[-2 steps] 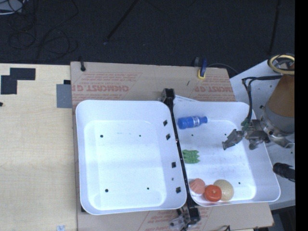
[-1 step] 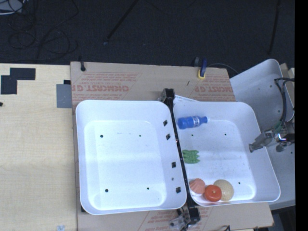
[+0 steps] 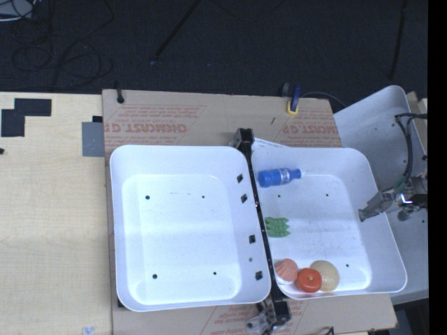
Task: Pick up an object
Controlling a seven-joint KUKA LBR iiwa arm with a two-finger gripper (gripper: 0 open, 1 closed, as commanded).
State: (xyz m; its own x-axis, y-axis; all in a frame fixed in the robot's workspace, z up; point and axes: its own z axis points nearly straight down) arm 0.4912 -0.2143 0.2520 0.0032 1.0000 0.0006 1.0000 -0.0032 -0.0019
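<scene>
The right bin [image 3: 363,166] holds several objects. A blue bottle [image 3: 279,177] lies on its side near the far left corner. A small green ridged item [image 3: 276,227] rests by the left wall. In the near left corner a pink piece [image 3: 286,268], a red round piece [image 3: 309,280] and a beige round piece [image 3: 327,273] sit packed together. My gripper [image 3: 371,210] hangs at the bin's right rim, apart from all the objects, with nothing visibly held.
The left bin [image 3: 126,187] stands beside the right one, and a black divider [image 3: 255,222] runs between them. Both rest on a cardboard sheet [image 3: 174,117]. A pale grey arm body [image 3: 377,124] covers the far right side.
</scene>
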